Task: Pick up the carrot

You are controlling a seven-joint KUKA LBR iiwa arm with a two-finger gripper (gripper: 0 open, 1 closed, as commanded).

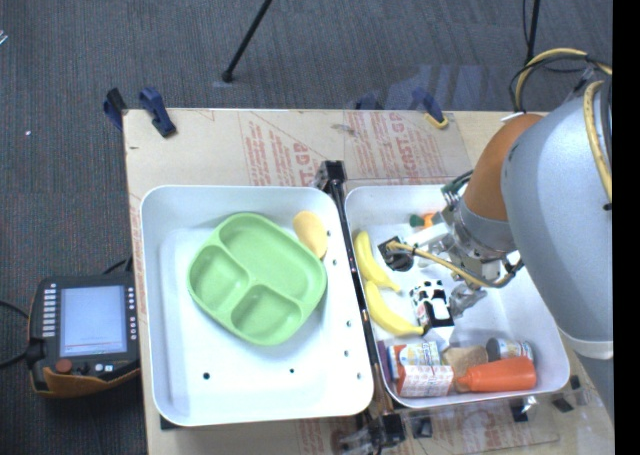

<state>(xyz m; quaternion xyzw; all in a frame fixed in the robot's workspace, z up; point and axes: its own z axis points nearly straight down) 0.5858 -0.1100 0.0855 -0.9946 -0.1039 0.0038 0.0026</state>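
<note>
From the overhead camera I am watching the tool [435,305] hanging low inside the right bin [545,318], its black-and-white end sitting just beside the lower of two bananas [385,311]. I cannot tell how far it is open, and I am not seeing anything clamped in it. The grey arm [560,223] with its orange band is reaching in from the right and covering much of that bin's far side.

The carrot [498,376] is lying on its side along the near wall of the right bin, a smooth orange tapered shape, apart from the tool. Just left of it a red and white packet [420,369] is resting, and a small brownish lump [462,357] is sitting between them.

The bananas are curving, glossy yellow, along the bin's left wall.

In the left bin [165,343] a pale green divided plate [258,278] of matte plastic is lying tilted, with a rounded yellow item [311,233] touching its far edge.

Both shallow white bins are sitting on a cardboard-covered tabletop [260,143].
</note>
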